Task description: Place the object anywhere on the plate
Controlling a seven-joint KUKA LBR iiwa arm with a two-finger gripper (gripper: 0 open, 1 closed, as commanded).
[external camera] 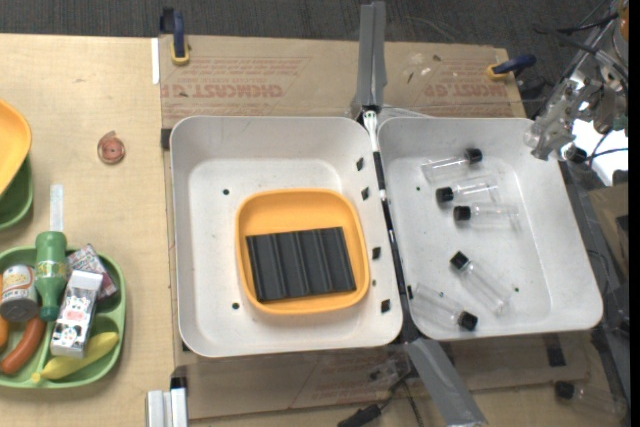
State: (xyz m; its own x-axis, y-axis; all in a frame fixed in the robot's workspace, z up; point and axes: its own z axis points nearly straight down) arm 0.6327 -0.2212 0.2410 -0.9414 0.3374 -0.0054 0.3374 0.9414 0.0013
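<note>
An orange plate [300,201] sits in the middle of the left bin [200,165]. On the plate lies a black ridged slab [302,264], flat and covering most of its floor. Several clear vials with black caps are scattered in the right bin [560,245], among them one near the back [455,166] and one near the front [480,281]. My gripper [545,141] hangs at the right bin's back right corner, above its rim and apart from the vials. Nothing shows in it.
A green plate of toy food [60,315] and a yellow bowl [10,155] stand on the wooden table at the far left. Clamps [174,37] hold the cardboard at the back. Cables and the arm's body [600,85] crowd the right side.
</note>
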